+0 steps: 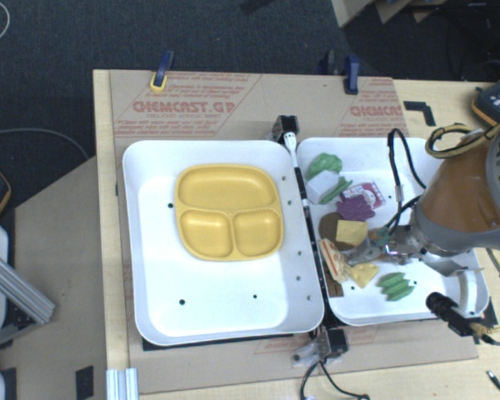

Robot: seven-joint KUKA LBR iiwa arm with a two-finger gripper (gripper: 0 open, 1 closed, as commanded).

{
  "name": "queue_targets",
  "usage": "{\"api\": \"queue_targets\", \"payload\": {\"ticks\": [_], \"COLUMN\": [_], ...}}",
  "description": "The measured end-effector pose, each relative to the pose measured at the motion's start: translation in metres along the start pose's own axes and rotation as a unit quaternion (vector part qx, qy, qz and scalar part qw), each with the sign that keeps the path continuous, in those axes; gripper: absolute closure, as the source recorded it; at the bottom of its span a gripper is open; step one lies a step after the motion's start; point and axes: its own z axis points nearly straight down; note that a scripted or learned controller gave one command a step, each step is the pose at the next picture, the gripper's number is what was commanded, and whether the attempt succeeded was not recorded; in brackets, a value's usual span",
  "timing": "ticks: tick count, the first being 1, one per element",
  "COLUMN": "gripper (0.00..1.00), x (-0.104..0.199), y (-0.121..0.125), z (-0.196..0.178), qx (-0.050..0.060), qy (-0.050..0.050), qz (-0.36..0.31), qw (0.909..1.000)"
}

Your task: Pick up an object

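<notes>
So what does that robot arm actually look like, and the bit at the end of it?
The arm is a thick rounded tube with a wide orange band, grey below it. Black cables loop along its upper side. Its end effector is a small grey metal piece, much narrower than the arm, over the right bin.

A yellow plate (229, 211) lies in the white left bin (150, 290). The right bin (417, 302) holds green (323, 166), purple (356, 207) and tan (351, 232) toys. Red lettering marks the brown worktop (183, 102).
</notes>
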Motion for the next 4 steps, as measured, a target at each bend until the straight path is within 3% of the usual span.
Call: {"api": "queue_targets", "payload": {"ticks": [1,3,4], "gripper": [1.0,1.0,1.0], "x": [0.0,0.012,0.012], "y": [0.0,-0.006,-0.005], "z": [-0.01,-0.13,-0.137], "qx": [0.0,0.001,0.002], "qy": [0.0,-0.002,-0.002], "qz": [0.0,-0.001,-0.001], "qw": [1.0,1.0,1.0]}}
